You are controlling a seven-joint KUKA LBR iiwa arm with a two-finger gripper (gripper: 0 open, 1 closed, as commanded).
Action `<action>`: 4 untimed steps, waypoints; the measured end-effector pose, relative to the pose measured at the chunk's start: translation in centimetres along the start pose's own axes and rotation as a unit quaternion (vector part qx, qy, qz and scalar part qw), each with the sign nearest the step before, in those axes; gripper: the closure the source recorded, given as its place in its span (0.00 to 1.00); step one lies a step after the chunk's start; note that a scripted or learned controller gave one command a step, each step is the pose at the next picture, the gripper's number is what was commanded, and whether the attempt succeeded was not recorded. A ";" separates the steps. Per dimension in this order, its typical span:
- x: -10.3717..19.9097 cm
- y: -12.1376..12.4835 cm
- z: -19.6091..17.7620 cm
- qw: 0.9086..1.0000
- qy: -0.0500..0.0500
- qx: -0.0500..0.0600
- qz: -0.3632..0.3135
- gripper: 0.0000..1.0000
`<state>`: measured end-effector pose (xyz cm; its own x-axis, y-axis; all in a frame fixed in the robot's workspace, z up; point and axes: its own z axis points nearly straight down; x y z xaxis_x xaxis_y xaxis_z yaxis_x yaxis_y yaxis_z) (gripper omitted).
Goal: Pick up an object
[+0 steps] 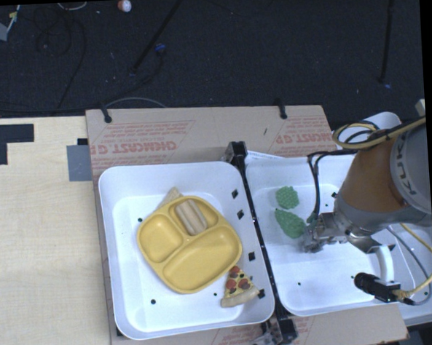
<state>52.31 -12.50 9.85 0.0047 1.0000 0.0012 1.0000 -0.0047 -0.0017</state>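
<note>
Green toy leaf (290, 223) just beside tool (313, 242), low in right bin (333, 299), probably grasp target; tool state: cannot tell.

1. A single camera is fixed above the bench (37, 237) and looks down at a slant, with dark floor showing along the top of the frame.
2. It stands far enough back to take in both white bins: the gripper (313, 240) sits over the right bin (311, 293), and the left bin (128, 283) lies to the gripper's left.
3. The arm (377, 187) enters from the frame's right side.
</note>
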 end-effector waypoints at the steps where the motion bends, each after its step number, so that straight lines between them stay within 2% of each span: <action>1: 0.5 -0.2 -4.4 1.000 0.000 -0.001 -0.003 1.00; 3: 0.2 0.0 -12.7 1.000 -0.001 -0.001 -0.003 1.00; 4: 4.3 1.4 -12.3 1.000 0.000 0.000 -0.004 1.00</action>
<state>53.77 -8.26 22.19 -0.0036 1.0000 0.0021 1.0000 0.0036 -0.0024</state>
